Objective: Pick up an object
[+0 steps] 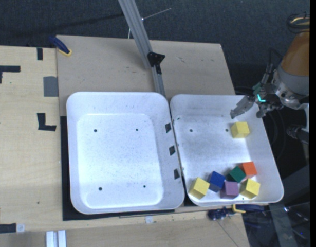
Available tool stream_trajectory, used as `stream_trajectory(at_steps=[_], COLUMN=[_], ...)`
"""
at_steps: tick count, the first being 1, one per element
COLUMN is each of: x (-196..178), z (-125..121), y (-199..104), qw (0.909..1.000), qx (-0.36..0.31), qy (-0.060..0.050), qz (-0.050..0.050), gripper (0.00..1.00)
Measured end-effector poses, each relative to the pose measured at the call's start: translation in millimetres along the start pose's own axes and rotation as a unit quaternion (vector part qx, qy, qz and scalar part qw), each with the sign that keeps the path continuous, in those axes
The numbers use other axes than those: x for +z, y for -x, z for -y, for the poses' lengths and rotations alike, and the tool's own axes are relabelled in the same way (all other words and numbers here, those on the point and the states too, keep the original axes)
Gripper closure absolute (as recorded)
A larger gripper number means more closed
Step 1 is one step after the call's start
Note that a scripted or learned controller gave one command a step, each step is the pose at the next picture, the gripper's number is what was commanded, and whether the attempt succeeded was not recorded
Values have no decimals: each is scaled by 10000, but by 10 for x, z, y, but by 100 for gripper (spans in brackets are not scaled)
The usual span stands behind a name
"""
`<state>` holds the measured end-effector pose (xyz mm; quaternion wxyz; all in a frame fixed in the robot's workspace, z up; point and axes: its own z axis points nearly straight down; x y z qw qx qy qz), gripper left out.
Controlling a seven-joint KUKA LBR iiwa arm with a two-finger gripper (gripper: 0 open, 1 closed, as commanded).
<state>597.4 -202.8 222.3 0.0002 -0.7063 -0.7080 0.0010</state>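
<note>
- Two shallow white bins sit side by side on a wooden bench (111, 66): the left bin (119, 99) and the right bin (209, 104).
- The arm (296, 66) comes in from the right, its gripper (243, 107) over the right bin's upper right corner.
- A yellow cube (240, 129) lies apart, just below the gripper, not between its fingers.
- Near the right bin's lower edge, a cluster of blocks: a yellow block (200, 188), blue block (216, 180), purple block (231, 189), green block (236, 174), orange block (248, 168) and another yellow one (252, 188).
- A grey metal bar (140, 32) slants across the bench above the bins.
</note>
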Motion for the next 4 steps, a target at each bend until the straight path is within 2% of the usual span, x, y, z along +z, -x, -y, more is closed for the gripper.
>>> stream_trajectory(at_steps=[2,3,4], x=[901,1044,975], z=[82,28,31], y=[31,53,52], qw=[10000,10000,10000], qx=[3,5,0], qy=[-24,89,87], qz=[-6,33,40], gripper=[0,0,100])
